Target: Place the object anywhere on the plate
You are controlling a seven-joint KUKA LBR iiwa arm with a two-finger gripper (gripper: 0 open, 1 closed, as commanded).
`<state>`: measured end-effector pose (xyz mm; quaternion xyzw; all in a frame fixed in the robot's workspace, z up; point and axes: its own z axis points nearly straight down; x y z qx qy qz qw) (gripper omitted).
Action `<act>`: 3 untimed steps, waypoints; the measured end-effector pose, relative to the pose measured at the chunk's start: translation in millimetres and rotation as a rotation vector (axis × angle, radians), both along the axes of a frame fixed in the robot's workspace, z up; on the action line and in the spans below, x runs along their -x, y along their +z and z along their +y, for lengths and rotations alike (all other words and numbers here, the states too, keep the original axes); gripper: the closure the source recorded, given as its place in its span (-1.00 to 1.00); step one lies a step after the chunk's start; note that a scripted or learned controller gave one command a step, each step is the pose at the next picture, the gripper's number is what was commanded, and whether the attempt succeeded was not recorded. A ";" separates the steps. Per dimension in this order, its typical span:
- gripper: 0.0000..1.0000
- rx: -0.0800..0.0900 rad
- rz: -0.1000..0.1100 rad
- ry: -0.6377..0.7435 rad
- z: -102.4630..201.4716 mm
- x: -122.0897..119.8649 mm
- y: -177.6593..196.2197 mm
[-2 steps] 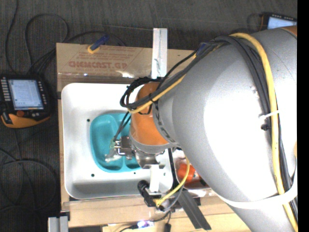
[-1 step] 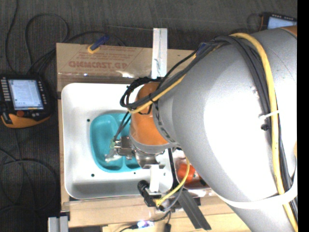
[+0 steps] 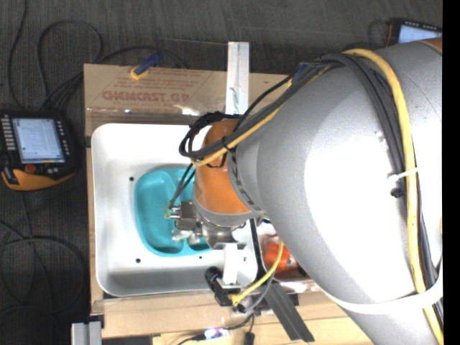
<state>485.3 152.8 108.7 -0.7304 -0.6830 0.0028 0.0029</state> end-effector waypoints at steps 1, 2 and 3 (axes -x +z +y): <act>1.00 -0.028 -0.020 -0.008 -16.8 -3.0 -12.6; 1.00 0.001 -0.002 0.235 -69.9 1.5 71.6; 1.00 0.002 -0.023 0.381 -35.1 -4.4 6.5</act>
